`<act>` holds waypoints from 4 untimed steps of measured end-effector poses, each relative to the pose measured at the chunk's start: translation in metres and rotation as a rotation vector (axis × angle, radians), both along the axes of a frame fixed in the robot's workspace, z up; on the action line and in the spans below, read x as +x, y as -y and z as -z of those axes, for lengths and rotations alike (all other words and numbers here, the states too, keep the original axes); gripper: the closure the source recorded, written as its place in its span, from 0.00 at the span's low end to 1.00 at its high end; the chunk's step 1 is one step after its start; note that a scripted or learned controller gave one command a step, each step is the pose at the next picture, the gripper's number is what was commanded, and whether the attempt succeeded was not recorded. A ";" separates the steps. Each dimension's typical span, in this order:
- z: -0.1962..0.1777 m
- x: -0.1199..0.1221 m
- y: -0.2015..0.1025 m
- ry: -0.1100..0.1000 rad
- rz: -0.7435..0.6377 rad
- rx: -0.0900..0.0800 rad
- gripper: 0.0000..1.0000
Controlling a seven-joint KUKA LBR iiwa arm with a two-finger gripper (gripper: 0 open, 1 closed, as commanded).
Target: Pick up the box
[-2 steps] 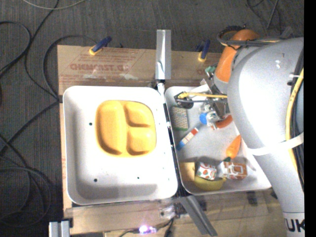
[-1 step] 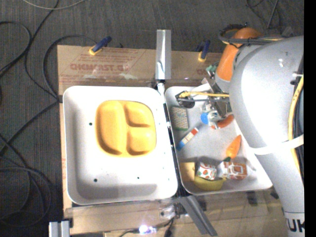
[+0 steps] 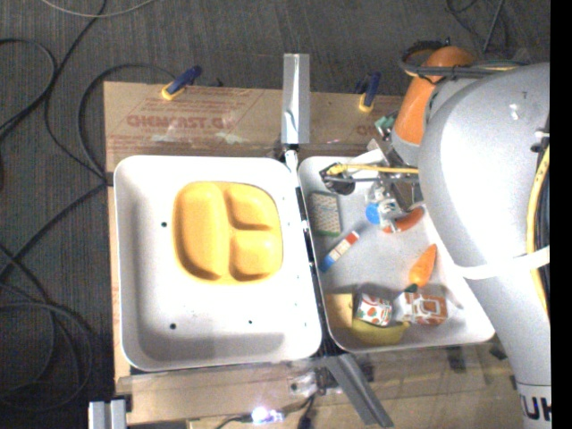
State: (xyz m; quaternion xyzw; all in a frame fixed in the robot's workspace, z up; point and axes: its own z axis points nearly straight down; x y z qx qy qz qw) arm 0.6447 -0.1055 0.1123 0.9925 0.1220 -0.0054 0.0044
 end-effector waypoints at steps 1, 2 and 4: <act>-0.008 -0.001 0.000 -0.006 -0.004 0.000 1.00; -0.015 -0.002 0.001 -0.012 -0.008 0.000 1.00; 0.018 -0.037 0.026 0.006 -0.227 0.013 1.00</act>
